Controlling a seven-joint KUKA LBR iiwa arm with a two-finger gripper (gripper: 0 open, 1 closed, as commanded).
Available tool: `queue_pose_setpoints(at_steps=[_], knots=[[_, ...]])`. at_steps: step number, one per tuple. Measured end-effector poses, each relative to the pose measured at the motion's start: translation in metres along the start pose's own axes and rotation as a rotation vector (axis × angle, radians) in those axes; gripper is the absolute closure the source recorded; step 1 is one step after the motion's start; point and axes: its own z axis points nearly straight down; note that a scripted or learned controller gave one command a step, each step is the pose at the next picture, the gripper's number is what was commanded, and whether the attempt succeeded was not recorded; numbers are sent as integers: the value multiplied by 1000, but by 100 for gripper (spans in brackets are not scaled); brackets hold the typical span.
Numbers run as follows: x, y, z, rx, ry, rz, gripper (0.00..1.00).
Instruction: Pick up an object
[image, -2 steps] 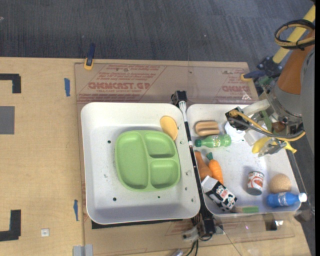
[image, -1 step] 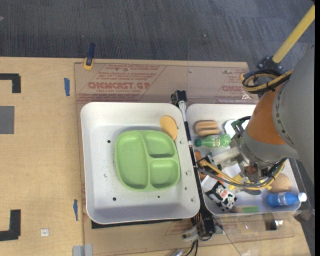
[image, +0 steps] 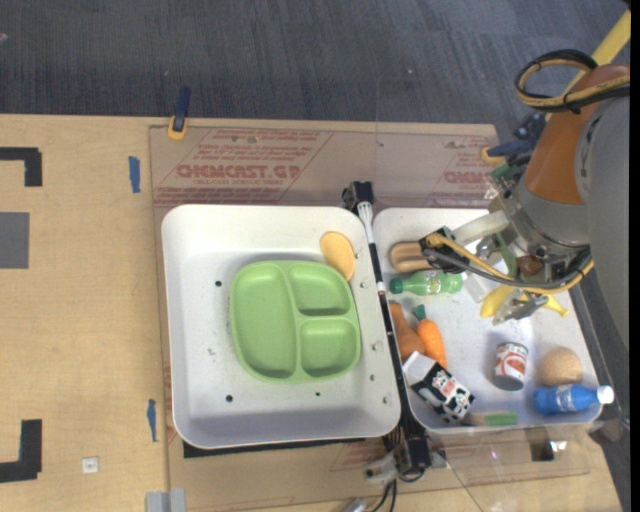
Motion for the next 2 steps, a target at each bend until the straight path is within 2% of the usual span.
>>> queue_pose_setpoints(at_steps=[1,2], knots=[[1,43,147,0,-1,-36,100],[-41,44,161,0,18,40,100]])
